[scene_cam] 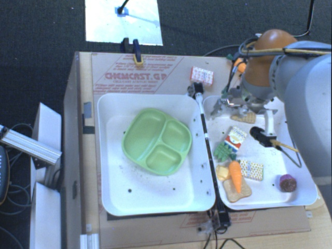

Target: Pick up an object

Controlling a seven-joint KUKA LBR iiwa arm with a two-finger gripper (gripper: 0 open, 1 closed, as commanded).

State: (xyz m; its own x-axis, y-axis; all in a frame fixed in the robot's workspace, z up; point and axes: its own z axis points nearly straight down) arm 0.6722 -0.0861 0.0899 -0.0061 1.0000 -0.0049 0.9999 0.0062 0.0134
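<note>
gripper (pixel 243 107) above cracker (pixel 244 118), jaw state cannot tell. risk: flat cracker against bin (pixel 298 196) floor, likely slip or miss.

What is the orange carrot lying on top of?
The carrot lies on a tan slice of toast in the right bin. The carrot covers the middle of the toast, so what is on that part cannot be seen.

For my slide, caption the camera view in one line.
KUKA arm reaches over the right bin of toy food; a green divided plate sits in the left bin.
</note>
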